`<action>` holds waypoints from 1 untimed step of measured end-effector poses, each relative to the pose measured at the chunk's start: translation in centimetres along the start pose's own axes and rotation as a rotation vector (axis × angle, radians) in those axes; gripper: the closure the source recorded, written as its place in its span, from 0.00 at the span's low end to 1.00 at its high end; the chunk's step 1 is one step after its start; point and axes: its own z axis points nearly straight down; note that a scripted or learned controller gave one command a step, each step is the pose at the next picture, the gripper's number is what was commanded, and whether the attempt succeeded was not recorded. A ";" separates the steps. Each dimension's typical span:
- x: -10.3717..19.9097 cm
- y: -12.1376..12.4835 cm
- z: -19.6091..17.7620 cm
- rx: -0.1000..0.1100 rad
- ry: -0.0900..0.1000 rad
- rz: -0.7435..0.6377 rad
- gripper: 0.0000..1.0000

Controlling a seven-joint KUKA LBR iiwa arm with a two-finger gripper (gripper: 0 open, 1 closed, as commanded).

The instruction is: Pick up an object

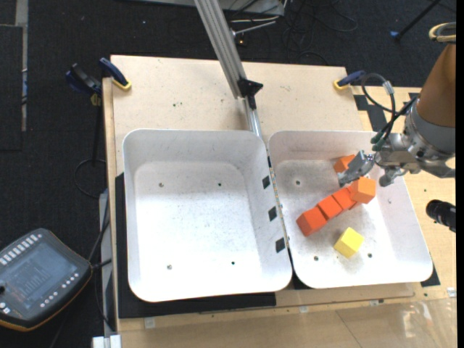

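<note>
The right bin [406,267] holds a row of orange blocks [335,207] whose long axis runs diagonally, from lower left near the bin's middle up to the right. One more orange block [344,164] sits apart just above, and one yellow block [349,242] below. The gripper [360,167] hovers there; I cannot tell its grip.

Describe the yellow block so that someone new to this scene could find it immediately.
Look in the right-hand white bin. Near its front edge, below the diagonal row of orange blocks, lies the yellow block. It lies apart from them and is the one yellow piece there.
</note>
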 end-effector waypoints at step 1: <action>0.0 0.0 0.0 0.000 0.000 0.001 0.00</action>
